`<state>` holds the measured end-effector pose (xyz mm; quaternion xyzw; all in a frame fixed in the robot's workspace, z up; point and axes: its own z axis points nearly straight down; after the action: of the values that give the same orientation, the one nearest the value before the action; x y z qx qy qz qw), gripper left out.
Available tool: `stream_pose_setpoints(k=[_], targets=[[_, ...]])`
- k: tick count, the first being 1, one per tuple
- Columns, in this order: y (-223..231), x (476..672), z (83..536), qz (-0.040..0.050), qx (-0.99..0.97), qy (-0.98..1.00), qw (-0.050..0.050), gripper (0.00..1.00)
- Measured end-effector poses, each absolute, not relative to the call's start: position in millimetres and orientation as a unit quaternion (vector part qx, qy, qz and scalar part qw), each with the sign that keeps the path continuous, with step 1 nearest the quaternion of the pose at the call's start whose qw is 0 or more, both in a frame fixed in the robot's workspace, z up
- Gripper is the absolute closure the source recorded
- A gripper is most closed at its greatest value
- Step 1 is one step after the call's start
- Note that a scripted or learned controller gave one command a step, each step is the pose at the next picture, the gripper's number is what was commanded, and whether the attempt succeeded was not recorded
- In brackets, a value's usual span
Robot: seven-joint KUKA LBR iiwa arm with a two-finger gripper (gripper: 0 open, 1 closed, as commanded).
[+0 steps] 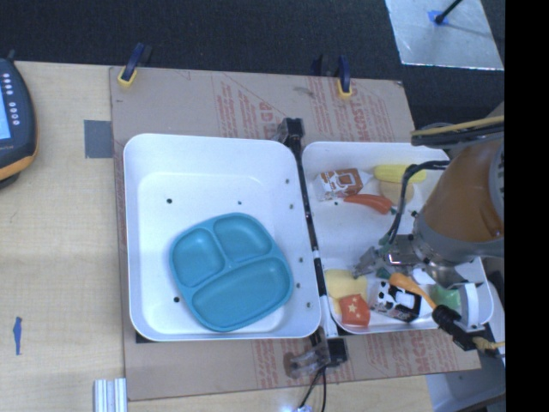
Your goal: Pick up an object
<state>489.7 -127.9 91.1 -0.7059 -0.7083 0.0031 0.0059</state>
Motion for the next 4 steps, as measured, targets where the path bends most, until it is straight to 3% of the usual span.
stream_pose_setpoints(k=[1, 2, 3, 4], targets=[[-155.1, 525.5, 92.1, 0.0002, -0.706, -0.708, 0.000, 0.00], [-154.5, 619.0, 92.9, -0.0010, -0.704, -0.710, -0.002, 0.00], [-140.6, 649.7, 89.6, 0.0147, -0.704, -0.710, 0.014, 0.00], [-136.9, 649.3, 98.4, 0.0115, -0.703, -0.711, 0.017, 1.00]])
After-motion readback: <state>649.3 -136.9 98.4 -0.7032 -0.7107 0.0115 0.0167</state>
